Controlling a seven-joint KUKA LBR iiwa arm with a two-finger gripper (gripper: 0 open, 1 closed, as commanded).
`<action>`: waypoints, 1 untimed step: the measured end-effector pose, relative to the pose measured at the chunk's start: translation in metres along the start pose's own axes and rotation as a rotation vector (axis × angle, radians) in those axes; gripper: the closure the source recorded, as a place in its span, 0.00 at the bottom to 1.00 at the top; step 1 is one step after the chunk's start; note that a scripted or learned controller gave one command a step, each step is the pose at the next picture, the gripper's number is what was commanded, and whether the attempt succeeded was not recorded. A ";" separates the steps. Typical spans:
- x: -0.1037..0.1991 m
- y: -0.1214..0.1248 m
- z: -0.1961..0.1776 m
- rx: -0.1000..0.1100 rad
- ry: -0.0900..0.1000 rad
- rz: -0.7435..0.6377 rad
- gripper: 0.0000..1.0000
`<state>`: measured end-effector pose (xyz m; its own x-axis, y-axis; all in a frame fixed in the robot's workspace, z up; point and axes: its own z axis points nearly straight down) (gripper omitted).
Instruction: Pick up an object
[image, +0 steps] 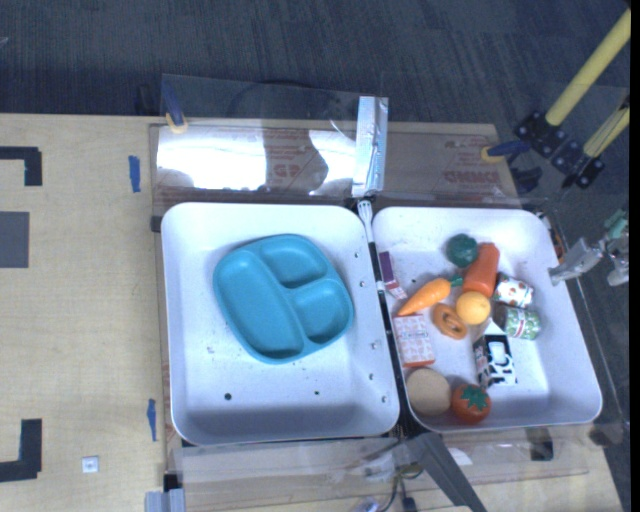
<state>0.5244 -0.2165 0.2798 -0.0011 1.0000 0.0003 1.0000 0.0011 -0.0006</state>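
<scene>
Left bin (190, 300): holds a blue divided plate (283, 296), lying flat near the middle.
Right bin (570, 370): holds the pickable things, bunched toward its centre, mostly touching: carrot (424, 296), orange sausage-shaped piece (481, 268), dark green round piece (461, 248), yellow ball (473, 307), tomato (470, 401), tan ball (428, 389), small cans (516, 308), black-and-white carton (494, 361), flat packet (414, 340).
Task target: none singled out; any of that pile would serve.
Claw (590, 255): at the right bin's right rim, above the pile's level; open or closed cannot be told. Nothing seen in it.
Judgement: parked clear of the pile, likely before a descent.
Table (70, 300): pale wood with black and blue tape marks.
Room: dark carpet beyond; yellow poles (598, 60) top right.
</scene>
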 end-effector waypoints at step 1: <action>0.000 -0.047 0.135 0.008 0.003 -0.096 0.00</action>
<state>0.4769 -0.2170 0.1452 -0.0970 0.9953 0.0037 0.9953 0.0970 -0.0081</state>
